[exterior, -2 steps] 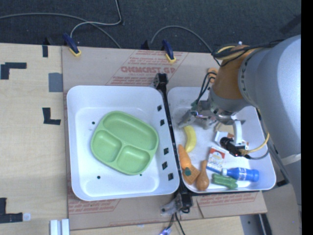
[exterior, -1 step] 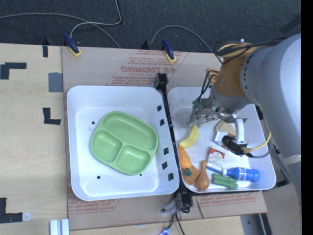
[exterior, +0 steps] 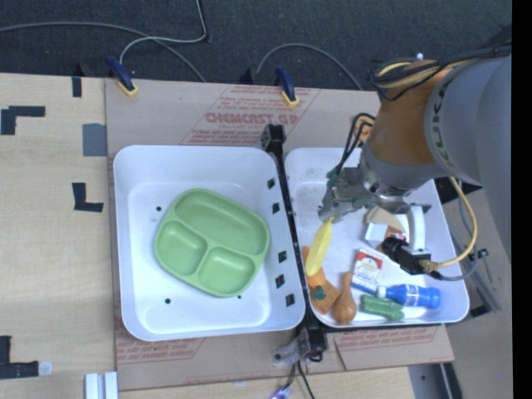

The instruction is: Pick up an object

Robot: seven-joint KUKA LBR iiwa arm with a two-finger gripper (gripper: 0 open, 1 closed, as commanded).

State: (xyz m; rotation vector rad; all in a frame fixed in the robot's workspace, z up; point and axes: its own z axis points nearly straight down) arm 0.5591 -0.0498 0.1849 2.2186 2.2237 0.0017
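The wooden desk (exterior: 50, 248) bore two smooth white bins. The left bin (exterior: 125, 223) held a matte green divided plate (exterior: 212, 241). In the right bin (exterior: 453, 302), the hand (exterior: 337, 209) sat at 12 o'clock over a curved yellow banana (exterior: 317, 248); its grip was hard to make out. Toward 5 o'clock lay a blue bottle (exterior: 411, 295), partly hidden.

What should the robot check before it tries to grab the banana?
1. Pincer above the right bin: ok.
2. Pincer close to the yellow banana: ok, right by its upper end.
3. Pincer open wide enough: cannot tell.
4. Banana already held: cannot tell.
5. Room around the banana: not ok, the bin wall on one side and the orange carrot at its lower end crowd it.
6. Green plate out of the way: ok, it lies in the left bin.
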